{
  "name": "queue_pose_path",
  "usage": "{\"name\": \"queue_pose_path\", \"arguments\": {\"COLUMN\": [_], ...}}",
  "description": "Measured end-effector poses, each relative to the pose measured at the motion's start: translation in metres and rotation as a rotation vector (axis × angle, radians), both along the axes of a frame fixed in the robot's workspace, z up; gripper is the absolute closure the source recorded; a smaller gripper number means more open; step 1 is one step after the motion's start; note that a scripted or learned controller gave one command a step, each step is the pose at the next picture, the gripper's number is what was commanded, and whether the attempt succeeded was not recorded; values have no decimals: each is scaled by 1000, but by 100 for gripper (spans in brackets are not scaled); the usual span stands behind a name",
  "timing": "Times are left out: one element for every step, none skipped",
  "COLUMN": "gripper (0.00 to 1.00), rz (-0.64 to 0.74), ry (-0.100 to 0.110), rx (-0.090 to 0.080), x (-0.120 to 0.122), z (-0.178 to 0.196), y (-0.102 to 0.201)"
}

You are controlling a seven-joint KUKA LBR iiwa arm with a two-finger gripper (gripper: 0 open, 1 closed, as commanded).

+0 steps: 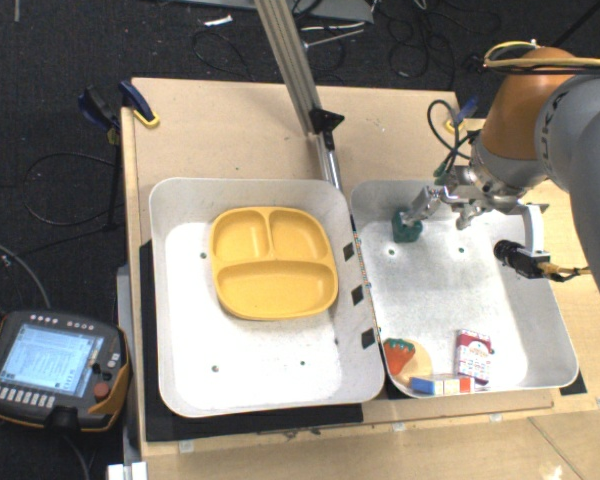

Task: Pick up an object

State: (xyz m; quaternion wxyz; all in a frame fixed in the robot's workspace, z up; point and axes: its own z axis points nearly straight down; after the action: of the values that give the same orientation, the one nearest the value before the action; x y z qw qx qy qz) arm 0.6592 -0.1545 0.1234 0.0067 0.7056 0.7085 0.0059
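- at the lower left of the frame a teach pendant (52, 368) is seen lying on the floor, its screen lit; the writing on it is too small to be read.
- left of centre, the left bin (180, 368) is occupied by a yellow divided plate (274, 262), lying flat in the upper half of the bin.
- a metal pole (292, 53) is seen slanting down from the top centre to the gap between the two bins.
- in the right bin (520, 318), a small teal object (407, 230) is found near the upper left corner (this is judged to be the thing aimed at).
- the gripper (420, 211) is seen just above and beside the teal object, touching or nearly so; its fingers appear slightly parted, and nothing is shown clearly held between them.
- the grasp is best done by centring the fingers over the teal object, lowering until both sides are straddled, and closing fully before any lift is begun; the nearby bin wall should be kept clear of.
- along the lower edge of the right bin, an orange strawberry-like toy (401, 354), a small blue and white block (442, 384) and a red and white packet (474, 357) are grouped; the packet bears printing, but no brand can be read.
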Motion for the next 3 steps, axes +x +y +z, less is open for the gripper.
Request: {"name": "queue_pose_path", "arguments": {"gripper": [100,100,100], "rz": [1,-2,-1], "ry": [-3,11,10], "rx": [0,-1,-1], "x": [1,4,6], "z": [9,54,104], "y": [0,-4,-4]}}
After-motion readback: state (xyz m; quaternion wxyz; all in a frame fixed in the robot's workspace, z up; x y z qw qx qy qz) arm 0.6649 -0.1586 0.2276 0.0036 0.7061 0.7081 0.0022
